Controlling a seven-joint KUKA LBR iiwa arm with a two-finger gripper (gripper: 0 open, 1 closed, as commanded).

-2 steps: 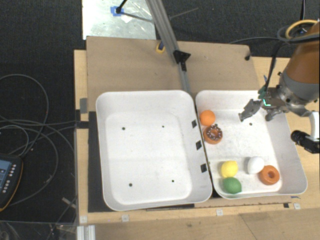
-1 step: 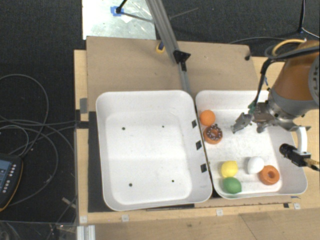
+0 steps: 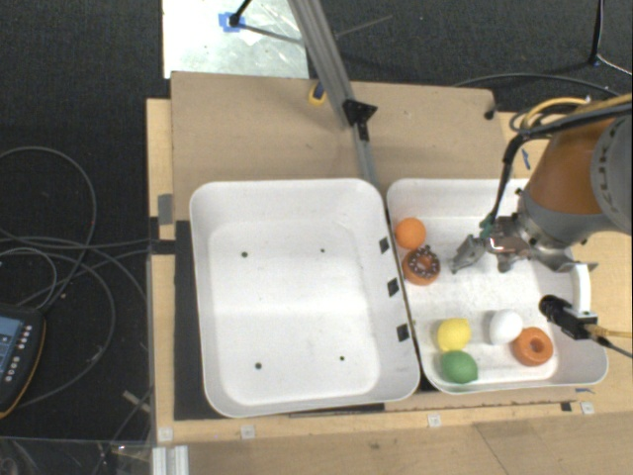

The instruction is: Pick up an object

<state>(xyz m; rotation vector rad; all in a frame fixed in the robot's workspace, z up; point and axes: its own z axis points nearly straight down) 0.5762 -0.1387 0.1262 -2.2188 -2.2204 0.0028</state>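
End effector (image 3: 482,249), fingers spread and grasping nothing, above the right bin (image 3: 593,369), right of the chocolate doughnut (image 3: 422,264).

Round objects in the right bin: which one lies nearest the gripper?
The brown chocolate-frosted doughnut, just left of the gripper; the yellow ball and white ball lie farther away.

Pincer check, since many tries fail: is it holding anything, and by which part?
Nothing is held. The pincer hangs open over the right bin's floor, apart from the chocolate donut.
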